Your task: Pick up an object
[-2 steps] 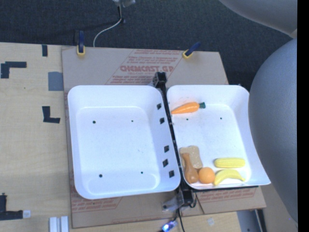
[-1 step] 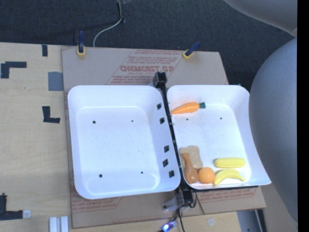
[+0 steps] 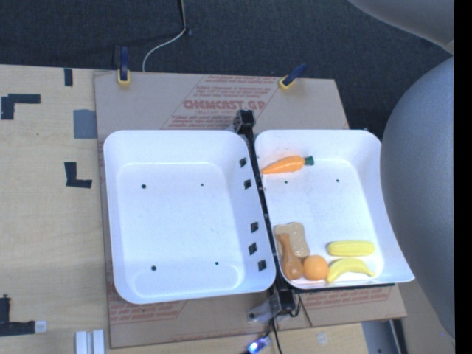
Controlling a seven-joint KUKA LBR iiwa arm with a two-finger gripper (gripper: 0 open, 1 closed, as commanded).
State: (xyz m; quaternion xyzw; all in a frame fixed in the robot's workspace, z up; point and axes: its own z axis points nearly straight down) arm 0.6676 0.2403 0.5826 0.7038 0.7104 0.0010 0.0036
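Two shallow white bins sit side by side on a brown cardboard sheet (image 3: pixel 221 102) at the middle of the frame. The left bin (image 3: pixel 110 153) has bare white floor. The right bin (image 3: pixel 372 169) holds an orange carrot (image 3: pixel 282 165) near its upper left corner. A beige bread-like piece (image 3: pixel 293 237), an orange ball (image 3: pixel 315 268) and two yellow bananas (image 3: pixel 351 248) (image 3: pixel 349 270) are clustered along its lower edge. The grey arm (image 3: pixel 435 198) fills the right side of the frame. How the jaws stand cannot be told.
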